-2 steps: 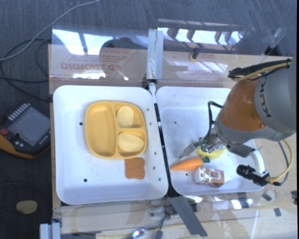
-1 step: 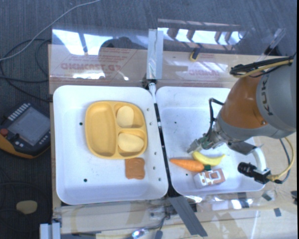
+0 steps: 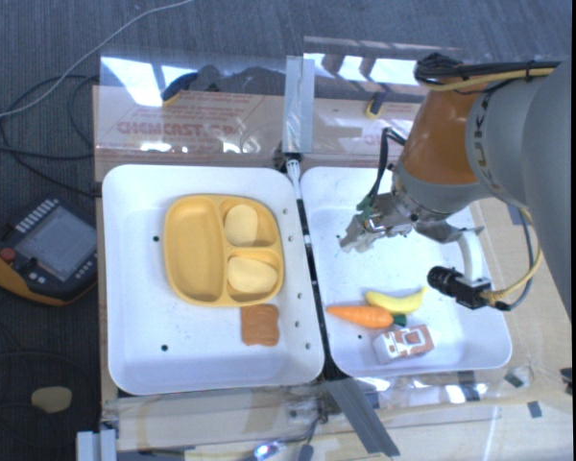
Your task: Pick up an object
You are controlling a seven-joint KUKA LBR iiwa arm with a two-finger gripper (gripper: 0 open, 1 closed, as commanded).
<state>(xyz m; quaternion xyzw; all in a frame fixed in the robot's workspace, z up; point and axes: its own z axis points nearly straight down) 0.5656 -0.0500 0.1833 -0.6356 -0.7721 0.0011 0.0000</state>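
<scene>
- White plastic, two shallow bins side by side on the bench; my hand [image 3: 357, 235] hangs over the right bin [image 3: 490, 349], above bare floor in its upper left part.
- I cannot tell my hand's state from this slant, and I see nothing gripped in it.
- Candidates lie together at the near side of the right bin: a banana [image 3: 396, 301], a carrot [image 3: 359, 316] touching it just below, and a small box [image 3: 403, 343] beside the carrot's thick end.
- The carrot looks like my best pick: probably light, stiff toy plastic, smooth and likely slippery, so I would close across its thick middle, not the taper.
- The banana touches it, so a finger may catch on the yellow curve; coming from the open left side seems safer.
- The box has flat sides that should pinch well, but it sits near the bin wall.
- The left bin [image 3: 125, 353] holds a yellow tray [image 3: 194, 257] with two pale round pieces [image 3: 241, 224] in its compartments, and a brown biscuit [image 3: 260, 326] just below the tray.
</scene>
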